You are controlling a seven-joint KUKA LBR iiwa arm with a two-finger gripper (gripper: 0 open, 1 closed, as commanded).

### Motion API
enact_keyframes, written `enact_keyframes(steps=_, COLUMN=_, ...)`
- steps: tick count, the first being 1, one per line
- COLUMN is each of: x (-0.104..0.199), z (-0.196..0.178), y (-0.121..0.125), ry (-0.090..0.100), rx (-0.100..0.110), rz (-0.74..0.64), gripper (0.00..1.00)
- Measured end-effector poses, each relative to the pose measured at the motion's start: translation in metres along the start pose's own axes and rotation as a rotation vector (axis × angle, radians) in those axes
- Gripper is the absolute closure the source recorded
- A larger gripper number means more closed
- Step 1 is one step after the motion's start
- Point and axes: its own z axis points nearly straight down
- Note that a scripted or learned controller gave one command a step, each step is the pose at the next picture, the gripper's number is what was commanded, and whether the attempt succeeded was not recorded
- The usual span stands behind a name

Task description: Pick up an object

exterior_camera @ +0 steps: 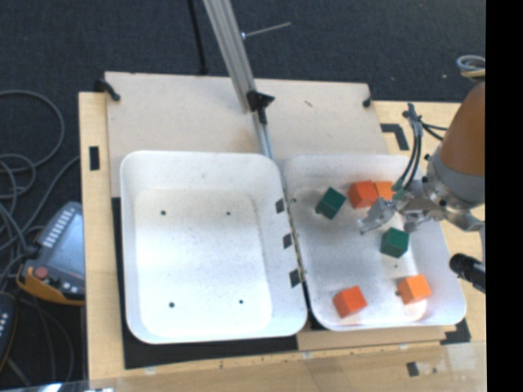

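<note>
Camera view: pincer sits low in the right bin, btwn an orange block and a green block; can't tell how far it's spread, nothing visibly gripped. Other blocks: green to its left, two orange near front edge.

Both bins look like smooth white plastic, faintly speckled. The bench beneath is pale matt board, wood-like. The slanted pole is ribbed bare metal. The orange and green blocks look matt.
</note>
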Motion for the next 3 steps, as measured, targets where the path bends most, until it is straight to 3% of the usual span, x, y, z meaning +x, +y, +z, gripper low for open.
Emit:
enact_keyframes(steps=1, x=-0.021, z=0.092, y=0.069, ry=-0.002, rx=0.005, rz=-0.007, gripper=0.0)
enact_keyframes(steps=2, x=-0.017, z=0.122, y=0.118, ry=-0.003, rx=-0.014, rz=-0.003, gripper=0.0)
enact_keyframes(steps=3, x=0.0, z=0.137, y=0.126, ry=-0.002, rx=0.014, rz=0.003, gripper=0.0)
